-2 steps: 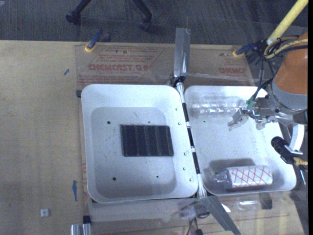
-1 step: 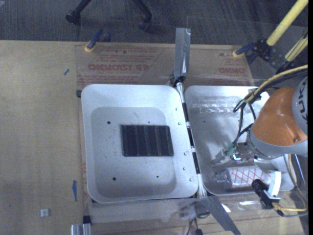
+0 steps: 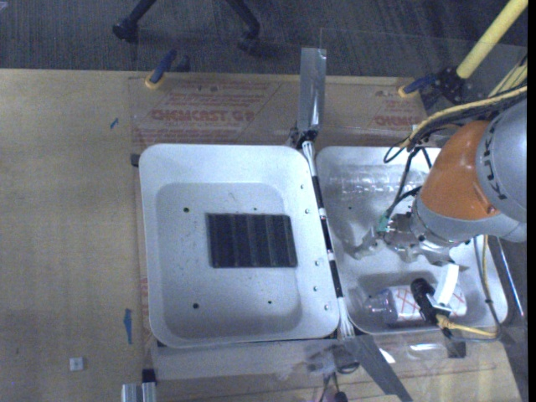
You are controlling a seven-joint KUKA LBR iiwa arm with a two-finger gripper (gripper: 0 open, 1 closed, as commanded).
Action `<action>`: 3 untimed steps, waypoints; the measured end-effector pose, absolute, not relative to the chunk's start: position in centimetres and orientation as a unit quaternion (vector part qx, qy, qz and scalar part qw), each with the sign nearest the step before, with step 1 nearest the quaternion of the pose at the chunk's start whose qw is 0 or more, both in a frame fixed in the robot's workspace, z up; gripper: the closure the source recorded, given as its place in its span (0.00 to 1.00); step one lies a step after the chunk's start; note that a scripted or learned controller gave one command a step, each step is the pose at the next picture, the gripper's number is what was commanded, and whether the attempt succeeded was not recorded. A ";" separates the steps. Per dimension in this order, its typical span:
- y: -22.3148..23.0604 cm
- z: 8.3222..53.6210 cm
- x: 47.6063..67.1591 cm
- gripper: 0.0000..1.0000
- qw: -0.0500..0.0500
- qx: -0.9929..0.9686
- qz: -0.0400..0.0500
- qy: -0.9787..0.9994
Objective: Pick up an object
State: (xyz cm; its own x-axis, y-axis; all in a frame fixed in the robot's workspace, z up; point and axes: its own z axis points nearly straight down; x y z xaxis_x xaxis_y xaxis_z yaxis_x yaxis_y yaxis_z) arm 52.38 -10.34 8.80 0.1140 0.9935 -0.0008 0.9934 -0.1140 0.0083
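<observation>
Arm: grey KUKA arm w/ orange band is seen coming in from the right, bent over the right-hand shallow white bin.
Gripper: two-finger gripper is set low over the mid-left of the right bin, pointing toward the divider betw. the bins.
Gripper state: spread or pressed together can't be told from this angle; no object is seen pinched.
Task obj 1: clear plastic bottle is laid on its side along the far wall of the right bin, apart from the gripper.
Task obj 2: clear packet w/ red-and-white print is laid flat at the near end of the right bin, near the gripper but not under it.
Gripper vs objs: gripper is positioned betw. bottle and packet, over bare bin floor.
Task obj 3: dark ribbed rectangular panel is laid flat in the centre of the left-hand shallow white bin, well apart from the gripper.
Bins: set side by side, touching along one edge, on the tan wooden bench.
</observation>
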 end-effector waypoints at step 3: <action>-16.2 8.7 60.4 0.00 0.001 0.776 0.001 0.631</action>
